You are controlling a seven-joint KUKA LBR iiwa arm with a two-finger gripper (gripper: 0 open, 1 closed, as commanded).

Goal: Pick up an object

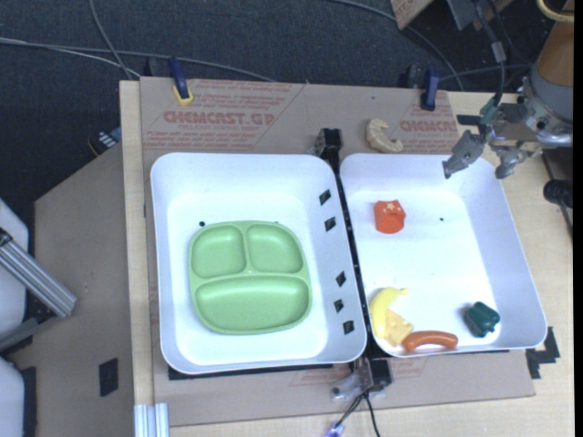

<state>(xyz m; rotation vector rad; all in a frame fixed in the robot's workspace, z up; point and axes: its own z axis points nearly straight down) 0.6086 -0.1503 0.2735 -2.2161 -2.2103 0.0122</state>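
Gripper (pixel 480 157) fingers spread and empty, poised over right bin's (pixel 510 244) far corner, arm (pixel 551 89) entering from right

Four small toy foods lie in the right-hand white bin (pixel 510 235).
A small red block (pixel 389 217) sits near the back. Along the front edge lie a yellow banana-shaped piece (pixel 388 314), an orange-red sausage (pixel 430 340) touching it, and a dark green lump (pixel 481 318) by itself in the corner.

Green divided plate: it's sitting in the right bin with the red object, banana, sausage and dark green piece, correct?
Not quite. The camera view shows the green divided plate in the left bin. The red object, banana, sausage and dark green piece are in the right bin.
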